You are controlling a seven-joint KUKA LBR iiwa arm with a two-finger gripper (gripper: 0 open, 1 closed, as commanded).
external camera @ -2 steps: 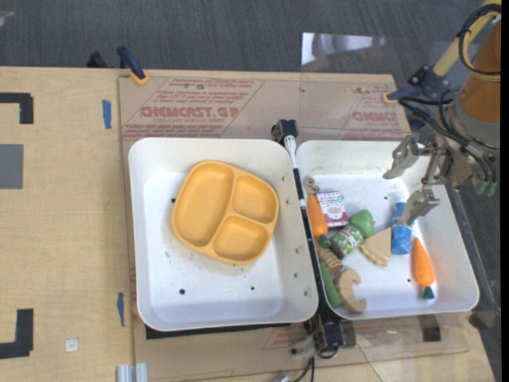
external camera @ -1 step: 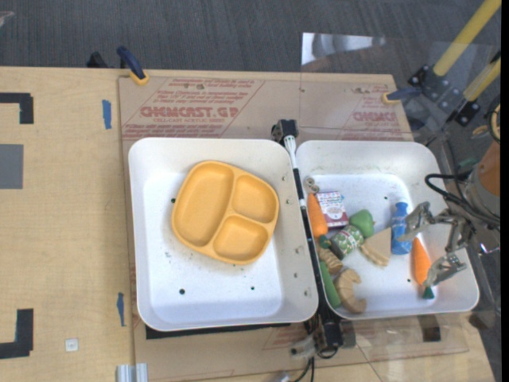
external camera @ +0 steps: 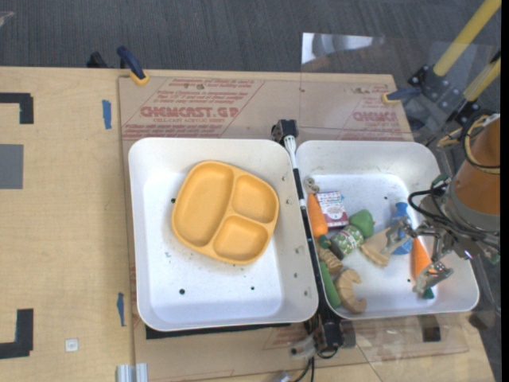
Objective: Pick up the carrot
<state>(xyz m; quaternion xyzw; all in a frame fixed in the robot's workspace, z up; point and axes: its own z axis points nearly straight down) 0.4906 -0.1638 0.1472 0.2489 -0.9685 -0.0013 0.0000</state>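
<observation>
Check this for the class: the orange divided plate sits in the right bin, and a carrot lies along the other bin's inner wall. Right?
Not quite. The camera view shows the orange divided plate in the left bin; the carrot lies along the other bin's inner wall.

Two bins sit side by side on the surface. The left bin holds a divided plate near its centre. The right bin holds a carrot along its left wall, a second carrot near its right wall, and mixed items between them.
</observation>
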